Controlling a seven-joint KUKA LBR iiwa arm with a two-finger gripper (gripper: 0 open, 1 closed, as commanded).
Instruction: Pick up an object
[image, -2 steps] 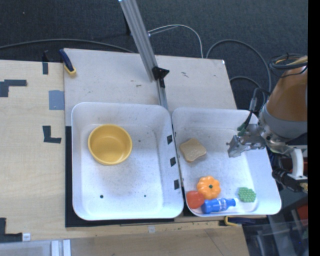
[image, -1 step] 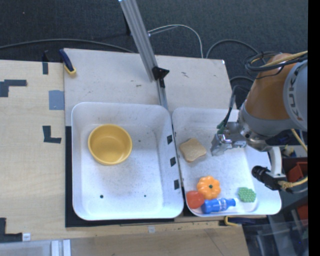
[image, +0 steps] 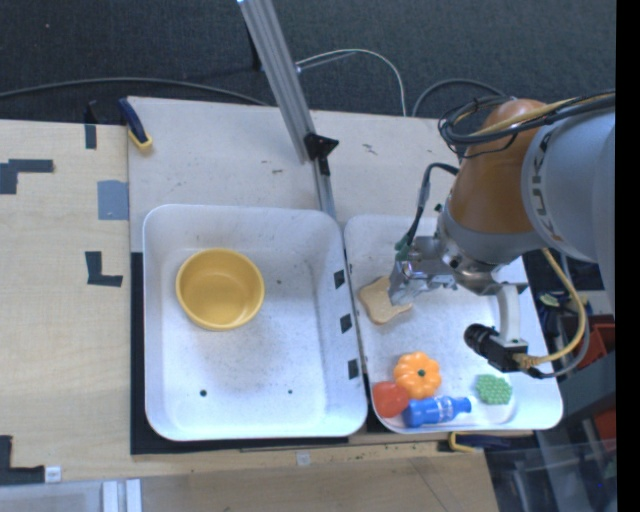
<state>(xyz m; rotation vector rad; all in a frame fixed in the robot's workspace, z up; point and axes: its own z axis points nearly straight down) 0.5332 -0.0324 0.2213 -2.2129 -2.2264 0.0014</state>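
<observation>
Under the fingers (image: 402, 285) lies a tan piece (image: 385, 303), touching them.

A flat tan piece shaped like a bread slice (image: 383, 301) lies in the right bin (image: 372, 240), near its left wall. Toward the bin's front edge sit a small orange pumpkin (image: 417, 372), a red piece (image: 389, 400) touching it, a blue bottle (image: 437, 410) on its side, and a green piece (image: 493, 389) further right.
</observation>
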